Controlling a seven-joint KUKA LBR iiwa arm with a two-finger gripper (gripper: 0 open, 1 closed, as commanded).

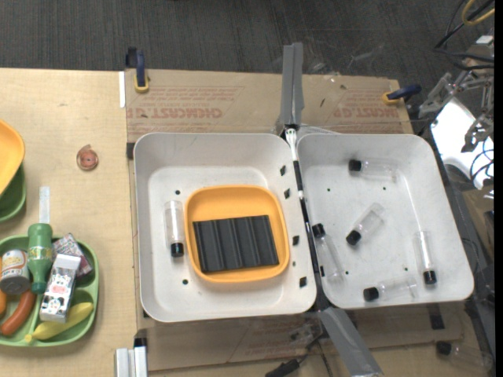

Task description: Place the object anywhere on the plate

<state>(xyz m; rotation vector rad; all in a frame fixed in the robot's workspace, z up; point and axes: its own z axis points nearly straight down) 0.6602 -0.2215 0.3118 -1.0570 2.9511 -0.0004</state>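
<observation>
Where the two white bins meet at the centre of the bench, a row of dark clips runs along the shared edge. The left bin [149,210] contains an orange plate [236,197], square with rounded corners, lying flat near the bin's middle. A dark ribbed slab [236,242] rests on the plate and covers most of its floor.

One clear vial [173,225] with a black cap lies just beside the plate's left rim, on the bin floor and off the plate. Its cap points toward the near edge of the bin.

The right bin [440,210] holds five similar clear tubes with black caps, well apart from one another:
- one near the far wall [369,166];
- one tilted near the middle [363,225];
- one against the left wall [324,251];
- one along the right side [424,259];
- one at the near wall [389,291].

Both bins sit on a sheet of cardboard [204,104] held by a clamp at each far corner. Left of the bins, a green divided tray [88,305] carries toy food and a green bottle [39,258]. A small pink disc [88,158] lies farther back.
</observation>
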